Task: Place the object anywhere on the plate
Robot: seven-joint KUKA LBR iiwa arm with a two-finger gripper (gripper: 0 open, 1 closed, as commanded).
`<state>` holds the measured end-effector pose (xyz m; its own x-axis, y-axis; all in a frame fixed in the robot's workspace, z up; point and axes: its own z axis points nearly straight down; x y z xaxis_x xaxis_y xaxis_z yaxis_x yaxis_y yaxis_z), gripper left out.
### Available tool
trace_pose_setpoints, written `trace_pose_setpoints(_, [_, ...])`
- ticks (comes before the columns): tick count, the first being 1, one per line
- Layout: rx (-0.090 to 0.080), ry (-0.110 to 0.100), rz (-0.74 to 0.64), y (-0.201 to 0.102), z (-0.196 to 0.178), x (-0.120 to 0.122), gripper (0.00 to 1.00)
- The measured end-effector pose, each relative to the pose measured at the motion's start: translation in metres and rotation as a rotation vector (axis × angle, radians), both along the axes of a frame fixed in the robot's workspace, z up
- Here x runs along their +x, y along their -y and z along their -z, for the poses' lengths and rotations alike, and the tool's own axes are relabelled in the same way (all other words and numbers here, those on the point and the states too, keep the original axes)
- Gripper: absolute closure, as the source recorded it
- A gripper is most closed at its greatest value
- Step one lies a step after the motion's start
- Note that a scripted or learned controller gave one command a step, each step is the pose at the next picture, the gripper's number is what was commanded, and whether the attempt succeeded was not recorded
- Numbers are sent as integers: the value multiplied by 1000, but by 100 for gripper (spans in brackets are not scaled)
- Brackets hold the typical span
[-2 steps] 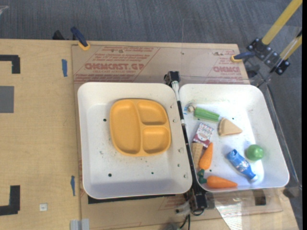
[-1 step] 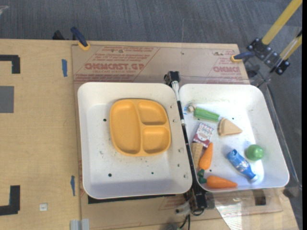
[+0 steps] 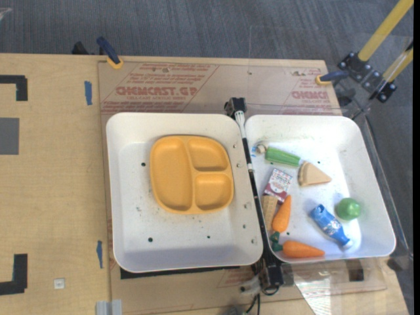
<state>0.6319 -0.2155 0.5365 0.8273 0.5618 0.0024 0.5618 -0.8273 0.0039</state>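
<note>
An orange plate point(image 3: 191, 174) sits bare in the left bin point(image 3: 125, 241); right of the plate, toys including a carrot point(image 3: 302, 249) await picking. The end effector's state cannot be told. Next: a grasp.

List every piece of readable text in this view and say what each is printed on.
"CHEMCAST GP", in red, on the brown protective sheet beneath the bins, upper left.
"CHEMCAST" again, cut off by the right bin, in red on the same sheet near the blue clamp.
Smaller red lines above each logo: too blurred to read.
Pink-and-white packet in the right bin: printing too small to read.
Blue wrapper: markings unreadable.
</note>
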Motion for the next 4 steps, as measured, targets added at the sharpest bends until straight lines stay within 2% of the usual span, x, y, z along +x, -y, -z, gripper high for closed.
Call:
trace_pose_setpoints(1, [2, -2, 212, 6, 2, 29, 0])
trace_pose_setpoints(2, [-1, 3, 208, 4, -10, 30, 100])
trace_pose_setpoints(3, [-1, 2, 208, 4, -10, 30, 0])
trace_pose_setpoints(4, [-4, 7, 203, 2, -21, 32, 100])
